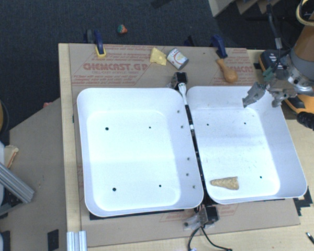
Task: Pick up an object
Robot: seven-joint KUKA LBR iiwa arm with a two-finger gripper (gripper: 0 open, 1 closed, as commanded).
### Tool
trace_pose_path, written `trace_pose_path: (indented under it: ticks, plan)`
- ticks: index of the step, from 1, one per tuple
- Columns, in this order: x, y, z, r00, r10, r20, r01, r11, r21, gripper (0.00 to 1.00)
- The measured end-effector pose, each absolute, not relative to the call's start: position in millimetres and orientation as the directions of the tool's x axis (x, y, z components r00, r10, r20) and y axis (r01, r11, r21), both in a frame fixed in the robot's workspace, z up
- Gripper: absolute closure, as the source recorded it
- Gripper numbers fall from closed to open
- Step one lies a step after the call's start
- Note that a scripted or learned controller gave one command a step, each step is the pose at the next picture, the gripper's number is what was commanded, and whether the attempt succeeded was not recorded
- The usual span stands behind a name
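Cardboard-topped bench [68,140]: a tan, wedge-shaped crumbly piece [225,182] lies flat in the right white plastic bin [282,140]; the two-finger gripper [264,95] hovers spread and empty.

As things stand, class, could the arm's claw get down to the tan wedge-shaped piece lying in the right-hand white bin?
Probably yes. The tan wedge-shaped piece lies alone near the front of the right-hand white bin, with nothing over or beside it. The claw hangs above the same bin's far corner, and the bin's walls are shallow.
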State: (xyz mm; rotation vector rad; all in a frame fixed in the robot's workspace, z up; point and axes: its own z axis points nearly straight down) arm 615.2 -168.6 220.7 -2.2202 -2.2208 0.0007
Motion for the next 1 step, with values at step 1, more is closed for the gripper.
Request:
trace_pose_path:
  ticks: [1]
  plan:
    - [609.5,-94.7,398.2,-0.009,1.000,-0.001,1.000,0.009,0.021,0.00]
